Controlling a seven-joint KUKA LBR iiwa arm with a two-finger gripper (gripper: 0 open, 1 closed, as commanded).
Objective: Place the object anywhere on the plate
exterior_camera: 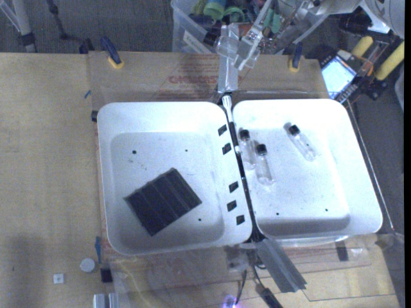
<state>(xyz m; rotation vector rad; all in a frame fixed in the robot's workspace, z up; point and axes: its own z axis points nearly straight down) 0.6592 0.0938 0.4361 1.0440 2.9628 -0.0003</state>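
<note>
Starting at the left, the left bin point(122, 124) holds a dark ribbed plate point(163, 201), lying flat at about seven o'clock of that bin's floor, turned diamond-wise. Across the divider, the right bin point(334, 117) carries three clear vials with black caps: one point(246, 147) hard against the divider at nine o'clock, a second point(264, 165) just beside it, and a third point(302, 140) apart toward one o'clock.

Up at twelve o'clock of the view, above the bins' far rims, the pincer point(228, 56) hangs high over the counter point(45, 172); a clear, glassy shape sits at its tip, but whether that is a gripped vial or the fingers themselves cannot be told.

Judging from this, the carry or the pick is yet to be settled. To do it well, the arm should travel toward eight o'clock, centre over the plate's middle, descend low, and release gently along the ribs, since a round vial would likely roll off a flat surface.
</note>
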